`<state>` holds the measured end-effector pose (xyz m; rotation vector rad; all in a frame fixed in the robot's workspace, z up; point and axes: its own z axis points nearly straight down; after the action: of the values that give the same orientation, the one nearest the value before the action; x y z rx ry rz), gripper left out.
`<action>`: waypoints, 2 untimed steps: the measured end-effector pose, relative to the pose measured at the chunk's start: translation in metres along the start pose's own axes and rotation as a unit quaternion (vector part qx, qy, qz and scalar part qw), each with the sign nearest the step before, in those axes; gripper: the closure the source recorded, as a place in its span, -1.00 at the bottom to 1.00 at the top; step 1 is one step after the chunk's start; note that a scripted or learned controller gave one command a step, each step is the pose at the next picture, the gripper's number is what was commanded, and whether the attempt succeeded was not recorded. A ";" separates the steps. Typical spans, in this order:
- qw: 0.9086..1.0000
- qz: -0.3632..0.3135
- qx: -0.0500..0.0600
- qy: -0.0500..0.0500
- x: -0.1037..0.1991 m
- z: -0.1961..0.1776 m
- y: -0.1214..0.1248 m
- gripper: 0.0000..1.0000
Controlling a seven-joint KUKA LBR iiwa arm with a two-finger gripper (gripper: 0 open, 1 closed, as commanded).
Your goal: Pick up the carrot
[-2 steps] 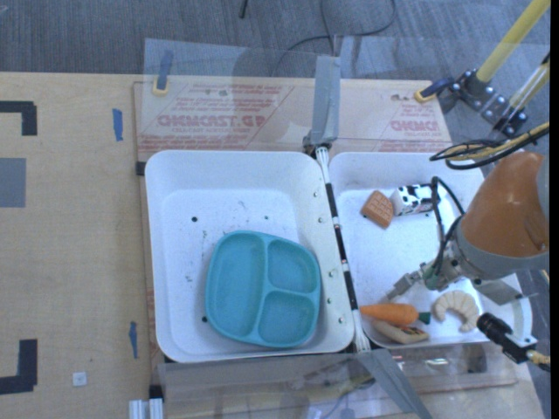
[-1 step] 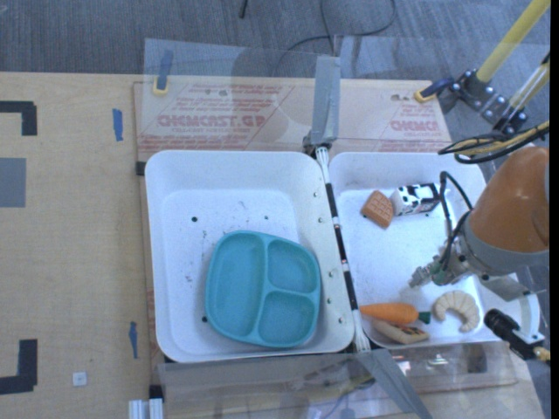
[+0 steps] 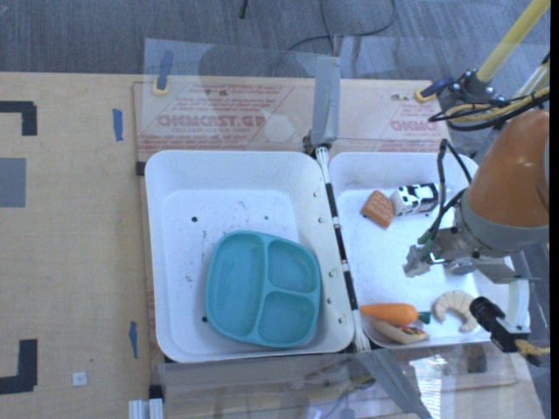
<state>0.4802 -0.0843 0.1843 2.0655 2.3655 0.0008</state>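
Note:
The orange carrot [image 3: 389, 313], with a green stub at its right end, lies across the near edge of the right bin [image 3: 349, 175]. It rests partly on a tan bun-shaped piece [image 3: 398, 333]. My gripper [image 3: 420, 261] hangs over the middle of the right bin, farther back than the carrot and slightly to its right, clearly apart from it. Nothing shows in its grasp.
A pale croissant [image 3: 455, 306] lies just right of the carrot. At the back of the right bin are a brown waffle piece [image 3: 378, 208] and a black-and-white toy [image 3: 417, 198]. The left bin [image 3: 175, 190] holds a teal divided plate [image 3: 229, 279].

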 end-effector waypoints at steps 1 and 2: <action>0.975 -0.222 0.000 0.001 0.022 0.000 0.003 1.00; 0.941 -0.338 0.000 0.001 0.069 0.000 0.009 1.00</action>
<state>0.4801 -0.0145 0.1847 1.1439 2.9255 0.0015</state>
